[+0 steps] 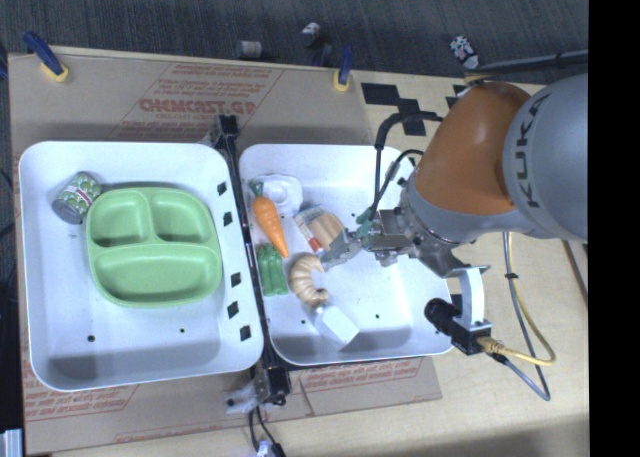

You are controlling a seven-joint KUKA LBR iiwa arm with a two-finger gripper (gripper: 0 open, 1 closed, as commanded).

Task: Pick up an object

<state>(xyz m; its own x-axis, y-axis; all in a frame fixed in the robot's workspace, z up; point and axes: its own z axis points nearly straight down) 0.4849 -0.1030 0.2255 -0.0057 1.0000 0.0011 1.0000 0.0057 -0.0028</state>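
pincer (335, 250) low over right bin (385, 340)

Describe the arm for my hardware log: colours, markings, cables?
The arm is grey with a broad orange band above the wrist and dark KUKA lettering. A black cable loops beside the wrist; a yellow cable trails below. The gripper is small and metallic.

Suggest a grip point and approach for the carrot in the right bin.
Grip the carrot across its thick upper half, just below the green top, coming straight down with the fingers closing across its width. It lies flat, roughly along the bin divider, tapering toward the green block. The divider side looks tight, so clearance there is the likely risk.
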